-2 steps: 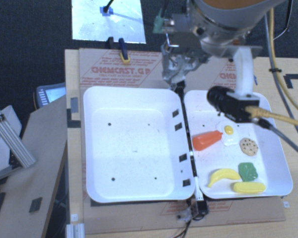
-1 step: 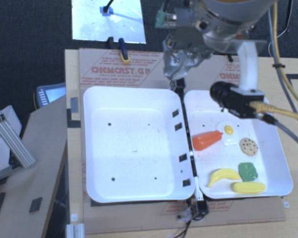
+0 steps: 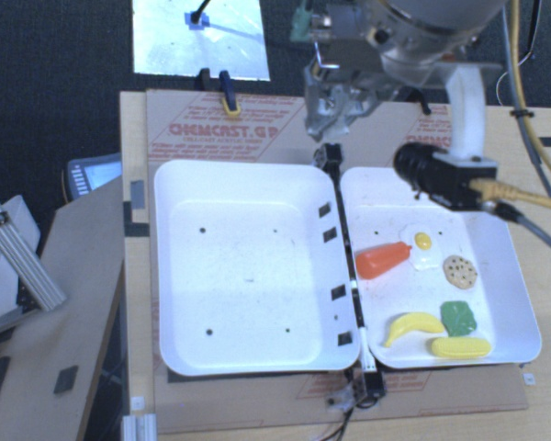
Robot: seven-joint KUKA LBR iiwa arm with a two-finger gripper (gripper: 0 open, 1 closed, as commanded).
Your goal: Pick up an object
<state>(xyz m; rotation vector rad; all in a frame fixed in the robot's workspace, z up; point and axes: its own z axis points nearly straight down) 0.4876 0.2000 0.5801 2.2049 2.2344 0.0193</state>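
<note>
R bin (image 3: pixel 510 246): carrot (image 3: pixel 382 260), banana (image 3: pixel 413 326), cookie (image 3: pixel 459 271)

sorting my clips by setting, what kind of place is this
Most likely a robotics lab test bench, not a kitchen. Two shallow white bins sit side by side on a Chemcast-printed board, a robot arm hangs above them, and the right bin holds toy food such as a plastic carrot and banana.

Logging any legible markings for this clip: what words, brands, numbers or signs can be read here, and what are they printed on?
"CHEMCAST" followed by letters that look like "GP", in red, on the brown protective sheet behind the left bin.
More red print on the same sheet behind the right bin, partly hidden by the arm: not readable.
Red print along the sheet's front edge below the bins: too small to read.
</note>
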